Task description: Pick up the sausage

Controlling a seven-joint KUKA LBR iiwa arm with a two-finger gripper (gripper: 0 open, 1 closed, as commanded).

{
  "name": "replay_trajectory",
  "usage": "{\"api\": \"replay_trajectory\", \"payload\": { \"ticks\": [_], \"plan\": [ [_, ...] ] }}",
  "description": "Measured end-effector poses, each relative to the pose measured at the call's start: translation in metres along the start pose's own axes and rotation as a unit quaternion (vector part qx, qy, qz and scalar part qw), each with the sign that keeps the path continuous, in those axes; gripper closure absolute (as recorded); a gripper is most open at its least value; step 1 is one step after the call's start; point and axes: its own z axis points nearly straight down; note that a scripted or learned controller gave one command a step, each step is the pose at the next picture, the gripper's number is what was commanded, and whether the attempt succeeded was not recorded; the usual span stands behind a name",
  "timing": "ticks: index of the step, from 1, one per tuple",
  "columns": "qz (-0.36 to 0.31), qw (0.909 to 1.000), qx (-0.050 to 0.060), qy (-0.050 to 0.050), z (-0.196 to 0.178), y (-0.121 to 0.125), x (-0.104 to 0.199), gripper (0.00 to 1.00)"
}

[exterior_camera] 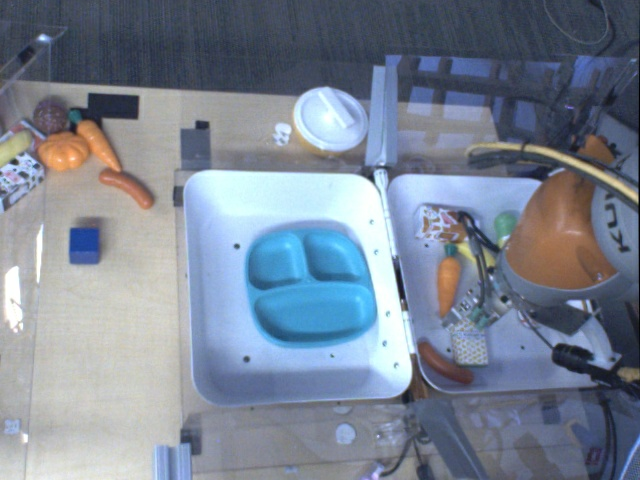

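Observation:
A reddish-brown sausage [444, 364] lies in the front left corner of the right bin [530, 376], against its wall. My gripper [473, 306] hangs low over the right bin, just right of an orange carrot [447, 281] and a short way behind and to the right of the sausage. Below the gripper lies a small speckled square piece [468, 347]. The orange-banded wrist [558, 236] covers the middle of that bin. A second sausage [127, 188] lies on the bench, far left of both bins.
The left bin [215, 298] holds a blue divided tray [310, 285]. A giraffe-patterned packet [439, 224] and a green item [505, 225] sit at the back of the right bin. On the bench are a pumpkin [63, 151], a blue cube [85, 245] and a white lid [331, 118].

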Motion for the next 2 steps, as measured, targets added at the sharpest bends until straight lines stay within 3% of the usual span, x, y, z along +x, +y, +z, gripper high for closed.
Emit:
{"api": "replay_trajectory", "payload": {
  "ticks": [1, 2],
  "plan": [
    [0.207, 0.9782, 0.012, 0.007, -0.080, 0.113, -0.058, 1.00],
    [0.032, 0.9994, 0.011, 0.010, -0.080, 0.083, -0.038, 1.00]
  ]
}}
